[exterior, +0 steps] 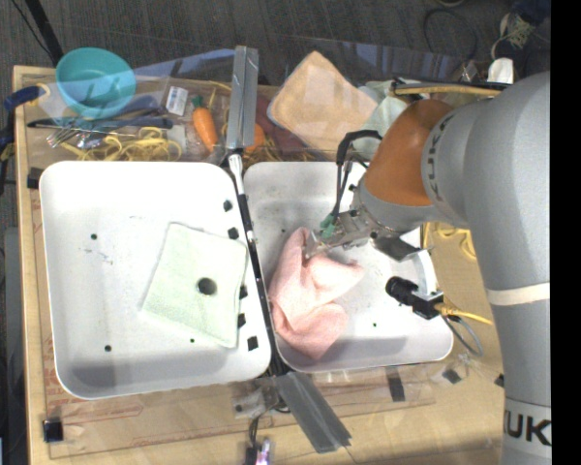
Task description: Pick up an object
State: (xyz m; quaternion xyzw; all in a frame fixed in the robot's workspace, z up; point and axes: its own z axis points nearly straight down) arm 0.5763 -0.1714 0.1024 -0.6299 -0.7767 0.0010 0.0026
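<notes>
Though partly hidden, pink cloth point(310, 294) in right bin point(271, 187).

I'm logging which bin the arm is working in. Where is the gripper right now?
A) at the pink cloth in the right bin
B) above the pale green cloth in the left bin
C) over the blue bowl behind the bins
A: the gripper sits at the upper edge of the pink cloth in the right bin.

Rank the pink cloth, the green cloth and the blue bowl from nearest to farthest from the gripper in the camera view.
Measured from the gripper, over the right bin:
1. Pink cloth, in the right bin, right at the gripper.
2. Green cloth, in the left bin.
3. Blue bowl, outside the bins at the bench's far left corner.
</notes>
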